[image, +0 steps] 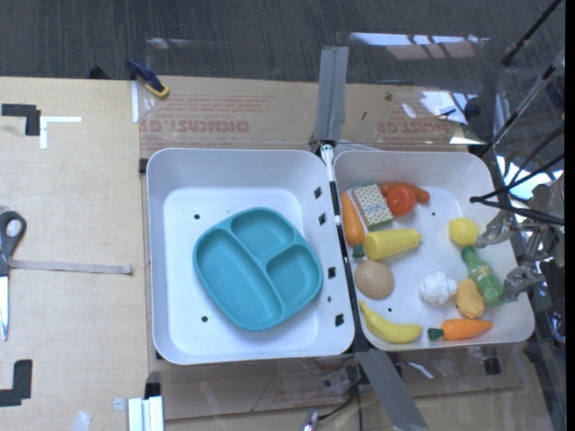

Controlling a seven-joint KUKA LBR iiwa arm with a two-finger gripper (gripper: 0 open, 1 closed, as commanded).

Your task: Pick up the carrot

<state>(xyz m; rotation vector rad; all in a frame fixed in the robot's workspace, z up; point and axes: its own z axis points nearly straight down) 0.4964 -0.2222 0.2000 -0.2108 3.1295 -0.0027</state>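
The tool [510, 257] hangs low at the view's right side, fingers apart.

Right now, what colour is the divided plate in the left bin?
Teal-blue divided plate, clearest in the camera view.

We see a teal three-compartment plastic plate [258, 268] well left of the jaws; a yellow plastic lemon [463, 232] lies nearer.

— What colours do you see?
— An orange carrot [465, 329] with a green tip, a yellow banana [390, 325], a teal plate [258, 268], white bins [171, 330].
— And my gripper [521, 257]?
— Silvery grey.
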